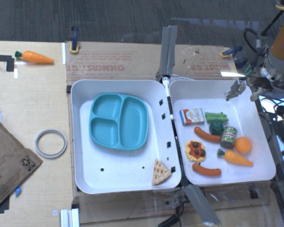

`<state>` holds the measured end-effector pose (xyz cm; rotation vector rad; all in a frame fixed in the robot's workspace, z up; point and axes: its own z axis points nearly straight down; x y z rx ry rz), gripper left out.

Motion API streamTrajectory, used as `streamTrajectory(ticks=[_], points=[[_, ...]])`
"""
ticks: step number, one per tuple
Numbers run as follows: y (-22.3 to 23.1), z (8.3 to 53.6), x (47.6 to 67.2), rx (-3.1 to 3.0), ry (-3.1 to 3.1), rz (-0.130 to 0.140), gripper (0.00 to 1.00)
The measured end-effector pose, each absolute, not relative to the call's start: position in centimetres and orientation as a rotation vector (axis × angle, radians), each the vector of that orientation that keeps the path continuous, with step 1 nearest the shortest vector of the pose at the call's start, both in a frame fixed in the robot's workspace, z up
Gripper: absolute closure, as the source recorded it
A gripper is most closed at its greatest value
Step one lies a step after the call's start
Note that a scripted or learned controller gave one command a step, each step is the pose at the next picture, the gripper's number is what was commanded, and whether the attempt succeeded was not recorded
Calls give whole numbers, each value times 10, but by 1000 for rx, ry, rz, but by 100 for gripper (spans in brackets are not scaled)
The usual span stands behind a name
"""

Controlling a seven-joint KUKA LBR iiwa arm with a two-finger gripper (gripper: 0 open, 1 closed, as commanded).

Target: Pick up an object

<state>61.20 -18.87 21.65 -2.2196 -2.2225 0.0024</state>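
My gripper (233, 91) hangs over the far right part of the right bin (260, 126), above bare white floor and apart from every object. Nothing shows in its grasp. Below it lie a small printed box (191, 116), a green vegetable (216, 116), a dark green broccoli (216, 126), a small can (229, 135), an orange (243, 144), a carrot (235, 158), two sausages (207, 135) (206, 170) and a little round pizza (195, 150).
The left bin (80, 141) holds a teal divided plate (119, 121) and a pizza slice (160, 172). On the bench to the left are a second carrot (34, 57), a tape ring (50, 143) and a brown cardboard piece (7, 164). Cables hang at the right.
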Motion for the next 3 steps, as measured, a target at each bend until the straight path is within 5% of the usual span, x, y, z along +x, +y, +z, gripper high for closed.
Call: streamTrajectory(ticks=[1,2,3], points=[[-157,123,549,-2169,-2270,2,0],[-156,91,488,-2176,-2261,1,0],[-158,100,488,-2182,-2257,2,100]])
